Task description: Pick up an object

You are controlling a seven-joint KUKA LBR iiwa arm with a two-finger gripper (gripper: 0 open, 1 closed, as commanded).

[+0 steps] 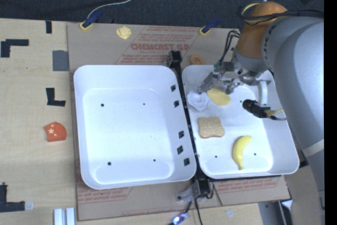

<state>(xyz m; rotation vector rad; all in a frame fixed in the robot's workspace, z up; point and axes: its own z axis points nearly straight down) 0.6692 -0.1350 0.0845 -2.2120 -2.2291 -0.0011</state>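
Observation:
My gripper (219,85) hangs low over the back of the right bin (281,158), its fingers spread open. Nothing sits between them. Just below it lies a pale yellow rounded piece (219,97), and a crumpled white object (197,100) rests to its left by the bin's wall. Further forward are a tan slice of toast (210,127) and a yellow banana (241,151). The grey arm with its orange band (260,23) covers the bin's back right corner.
The left bin (126,124) stands beside the right one, with black clips (181,134) along the shared wall. On the bench lie a red piece (56,131) at far left, a yellow piece (124,32) behind the bins and a small orange ring (196,59).

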